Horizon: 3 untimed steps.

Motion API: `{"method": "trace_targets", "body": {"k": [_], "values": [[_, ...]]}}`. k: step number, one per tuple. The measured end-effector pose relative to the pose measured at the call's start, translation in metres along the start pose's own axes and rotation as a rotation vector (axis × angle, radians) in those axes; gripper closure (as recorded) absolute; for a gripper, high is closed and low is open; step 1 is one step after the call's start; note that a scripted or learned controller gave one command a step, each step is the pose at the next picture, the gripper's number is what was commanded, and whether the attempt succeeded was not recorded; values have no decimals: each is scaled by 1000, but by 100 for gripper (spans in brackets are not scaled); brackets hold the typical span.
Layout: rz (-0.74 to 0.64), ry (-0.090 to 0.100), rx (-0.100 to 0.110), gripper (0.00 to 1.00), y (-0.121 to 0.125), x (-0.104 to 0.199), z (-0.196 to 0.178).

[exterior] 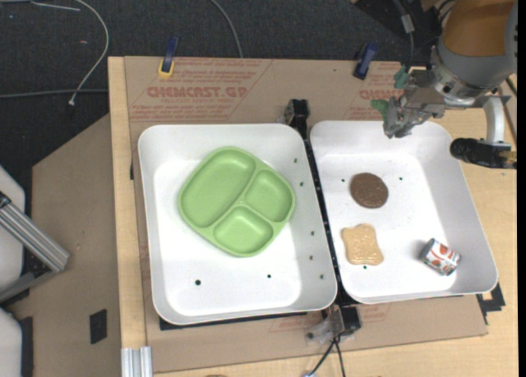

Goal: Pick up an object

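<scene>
The right bin [460, 203] holds three objects: a round brown cookie [369, 190] near its middle, a tan bear-shaped cracker [362, 245] below it, and a small red and white can [440, 256] lying on its side at the lower right. My gripper [399, 127] hangs over the bin's far edge, above and to the right of the cookie, well apart from all three objects. Nothing shows between its fingers. The grey arm with its orange band reaches in from the top right.
The left bin [164, 268] holds a green divided plate [237, 200]. A black clamp [297, 112] sits at the top of the ridge between the bins. Blue clips [169, 54] [365, 61] hold the cardboard sheet at the back.
</scene>
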<state>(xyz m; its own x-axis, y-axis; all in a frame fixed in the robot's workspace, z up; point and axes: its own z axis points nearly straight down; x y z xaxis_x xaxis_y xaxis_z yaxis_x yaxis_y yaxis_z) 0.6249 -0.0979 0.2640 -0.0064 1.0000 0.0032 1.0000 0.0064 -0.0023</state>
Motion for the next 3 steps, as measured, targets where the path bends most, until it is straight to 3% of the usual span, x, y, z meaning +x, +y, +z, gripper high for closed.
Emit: {"method": "trace_targets", "body": {"k": [3], "values": [[0,-1,2,100,26,166,31]]}}
